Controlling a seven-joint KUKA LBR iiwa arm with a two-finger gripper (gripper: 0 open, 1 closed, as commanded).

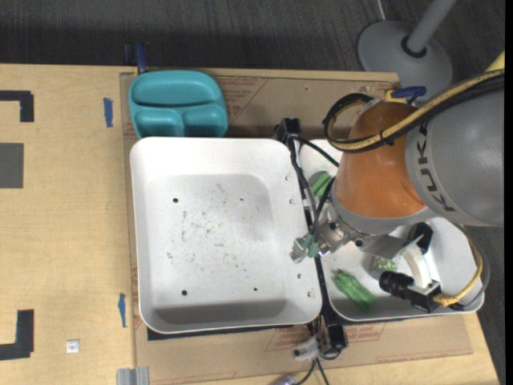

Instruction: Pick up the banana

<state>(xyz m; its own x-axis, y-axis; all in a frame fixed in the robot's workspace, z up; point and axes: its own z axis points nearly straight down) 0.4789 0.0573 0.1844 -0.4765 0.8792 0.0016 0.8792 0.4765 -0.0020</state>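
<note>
Banana: couldn't place it, probably hidden under grey-and-orange arm [377, 167] above right shallow white plastic bin [457, 247]. Metal two-finger gripper [309, 245] at that bin's left rim; couldn't tell whether open or closed. Looked like search stage; needed locating first.

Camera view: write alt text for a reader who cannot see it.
A grey arm with an orange band reaches down into the right white bin, among green items. The left white bin lies beside it, a teal tray behind.
</note>
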